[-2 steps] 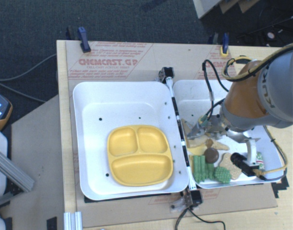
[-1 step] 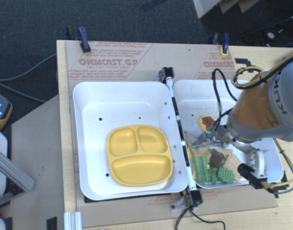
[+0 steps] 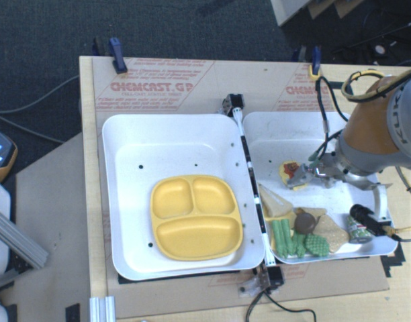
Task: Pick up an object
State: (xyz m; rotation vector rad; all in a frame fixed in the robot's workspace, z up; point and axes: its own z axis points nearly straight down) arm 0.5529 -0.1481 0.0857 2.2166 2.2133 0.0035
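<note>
Fingers [image 3: 305, 174] of the gripper reach toward a small red-and-yellow object [image 3: 289, 173] in the right bin [image 3: 286, 129]; whether they grip it, I cannot tell. At 9 o'clock, the left bin [image 3: 125, 153] holds 1 yellow divided plate [image 3: 194, 216]. Green food pieces [image 3: 293, 239] lie at 6 o'clock.

A single camera is fixed high above the bench [image 3: 91, 180], looking down at a slant from its front edge toward the back. It stands far enough off to take in both bins, the left bin [image 3: 125, 153] and the right bin [image 3: 286, 129], with floor around the bench.
</note>
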